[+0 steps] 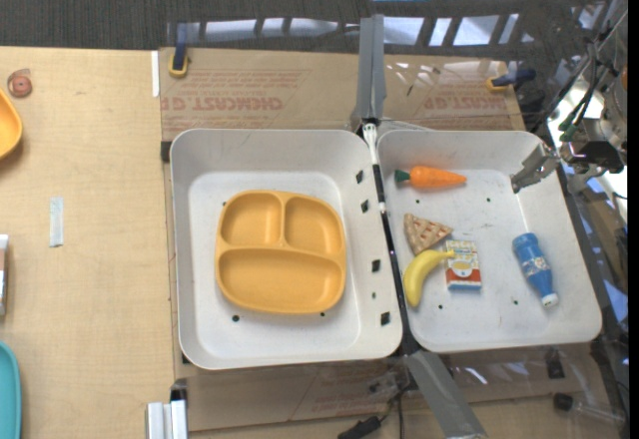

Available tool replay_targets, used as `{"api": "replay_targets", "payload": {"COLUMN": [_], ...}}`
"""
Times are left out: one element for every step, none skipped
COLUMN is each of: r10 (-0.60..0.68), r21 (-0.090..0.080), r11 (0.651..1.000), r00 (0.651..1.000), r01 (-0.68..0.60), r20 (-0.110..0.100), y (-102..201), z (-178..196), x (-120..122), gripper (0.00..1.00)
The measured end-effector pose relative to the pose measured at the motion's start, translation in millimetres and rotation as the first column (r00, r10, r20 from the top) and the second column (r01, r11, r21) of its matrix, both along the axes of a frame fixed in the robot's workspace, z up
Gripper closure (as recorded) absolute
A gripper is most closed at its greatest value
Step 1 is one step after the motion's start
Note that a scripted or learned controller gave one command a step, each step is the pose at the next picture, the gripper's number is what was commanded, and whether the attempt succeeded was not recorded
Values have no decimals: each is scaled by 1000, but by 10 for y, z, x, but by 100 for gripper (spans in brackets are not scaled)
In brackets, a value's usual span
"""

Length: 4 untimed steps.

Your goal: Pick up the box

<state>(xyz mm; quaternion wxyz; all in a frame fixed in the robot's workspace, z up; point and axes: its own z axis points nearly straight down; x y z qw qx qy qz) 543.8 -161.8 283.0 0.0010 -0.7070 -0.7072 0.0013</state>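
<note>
Here the claw (529, 173) hangs over the right bin's (499, 327) far-right corner, its opening unclear, well apart from the box (462, 264).

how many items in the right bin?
5: carrot at the top left, pizza slice below it, banana and box lower down, blue bottle at the right.

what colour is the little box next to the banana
The box is mostly white on top with a red-orange lower part, seen best in the camera view, right bin.
</note>
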Motion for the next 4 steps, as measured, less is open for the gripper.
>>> {"api": "replay_targets", "payload": {"r10": [5,50,47,135], "r21": [1,1,1,0], "r11": [1000,999,999,991], "r00": [1000,999,999,991], "r01": [-5,-50,-47,-135], "r20": [-1,0,-1,1], "y": [454,510,499,1070], "z": [-1512,-1925,-1841,-713], "x": [-57,-446,-448,-375], "gripper": [0,0,100,100]}}
